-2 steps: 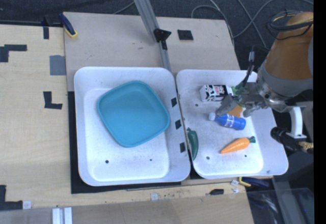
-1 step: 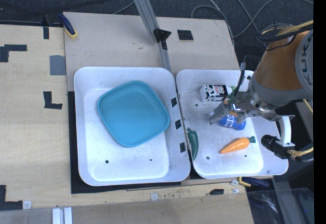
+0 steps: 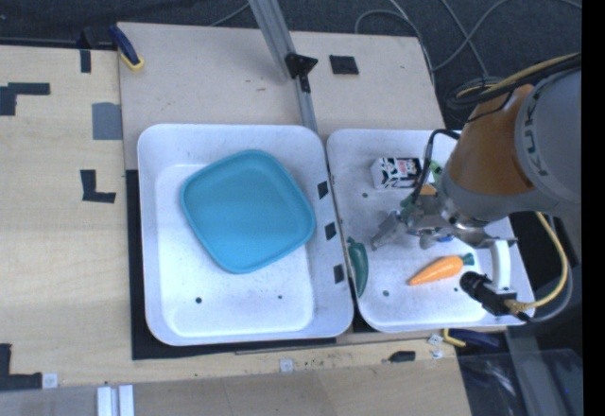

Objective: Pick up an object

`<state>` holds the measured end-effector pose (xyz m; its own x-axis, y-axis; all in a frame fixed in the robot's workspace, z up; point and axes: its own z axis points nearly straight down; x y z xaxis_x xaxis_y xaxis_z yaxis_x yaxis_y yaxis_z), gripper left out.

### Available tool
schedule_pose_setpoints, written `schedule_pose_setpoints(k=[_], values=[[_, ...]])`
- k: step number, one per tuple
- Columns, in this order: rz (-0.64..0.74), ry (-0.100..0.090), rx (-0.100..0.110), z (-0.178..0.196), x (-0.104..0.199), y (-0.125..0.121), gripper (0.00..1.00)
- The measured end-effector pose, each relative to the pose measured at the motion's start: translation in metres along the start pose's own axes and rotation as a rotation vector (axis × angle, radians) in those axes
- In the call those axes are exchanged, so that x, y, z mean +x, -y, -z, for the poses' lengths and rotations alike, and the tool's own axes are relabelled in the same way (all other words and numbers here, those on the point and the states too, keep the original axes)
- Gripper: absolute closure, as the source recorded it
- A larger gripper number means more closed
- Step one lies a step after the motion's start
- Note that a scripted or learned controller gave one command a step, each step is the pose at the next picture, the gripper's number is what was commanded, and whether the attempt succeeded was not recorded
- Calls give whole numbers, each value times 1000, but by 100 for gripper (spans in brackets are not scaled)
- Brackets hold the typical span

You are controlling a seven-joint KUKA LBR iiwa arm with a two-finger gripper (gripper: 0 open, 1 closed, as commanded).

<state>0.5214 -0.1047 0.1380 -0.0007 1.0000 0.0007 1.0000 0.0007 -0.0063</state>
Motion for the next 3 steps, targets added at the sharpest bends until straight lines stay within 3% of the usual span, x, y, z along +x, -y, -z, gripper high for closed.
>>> schedule_pose_setpoints(k=[1,2,3], values=[[0,1,-5,13,0,-1,100],[0,1,-10,63,-7,-9,100],[0,1,-7,81,-7,-9,100]])
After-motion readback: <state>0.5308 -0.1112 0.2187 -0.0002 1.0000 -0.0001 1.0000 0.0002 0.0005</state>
